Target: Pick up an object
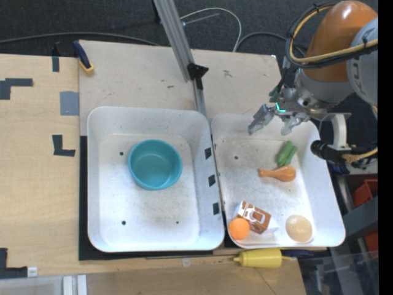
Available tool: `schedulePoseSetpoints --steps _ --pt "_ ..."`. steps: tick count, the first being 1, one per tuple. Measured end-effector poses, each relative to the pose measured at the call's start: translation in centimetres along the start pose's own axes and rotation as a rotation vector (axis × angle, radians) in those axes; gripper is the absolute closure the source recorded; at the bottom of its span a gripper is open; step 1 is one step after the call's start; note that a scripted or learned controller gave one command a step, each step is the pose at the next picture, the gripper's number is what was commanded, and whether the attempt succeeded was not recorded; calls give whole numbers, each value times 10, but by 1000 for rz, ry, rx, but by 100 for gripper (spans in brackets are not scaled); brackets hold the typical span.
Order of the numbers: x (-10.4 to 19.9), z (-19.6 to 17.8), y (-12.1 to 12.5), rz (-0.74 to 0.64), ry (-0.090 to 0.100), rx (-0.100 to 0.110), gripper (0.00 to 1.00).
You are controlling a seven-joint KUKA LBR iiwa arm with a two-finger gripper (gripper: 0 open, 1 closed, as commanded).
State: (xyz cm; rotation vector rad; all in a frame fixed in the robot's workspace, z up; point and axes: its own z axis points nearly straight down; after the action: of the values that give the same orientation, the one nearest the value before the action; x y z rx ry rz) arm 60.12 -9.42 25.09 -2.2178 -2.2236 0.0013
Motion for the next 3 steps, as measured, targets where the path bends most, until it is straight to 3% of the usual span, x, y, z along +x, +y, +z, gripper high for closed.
schedulePoseSetpoints --steps 2,3 --pt "0 101 16 1 -1 5 0" --pt "-1 162 16 0 -2 -2 0"
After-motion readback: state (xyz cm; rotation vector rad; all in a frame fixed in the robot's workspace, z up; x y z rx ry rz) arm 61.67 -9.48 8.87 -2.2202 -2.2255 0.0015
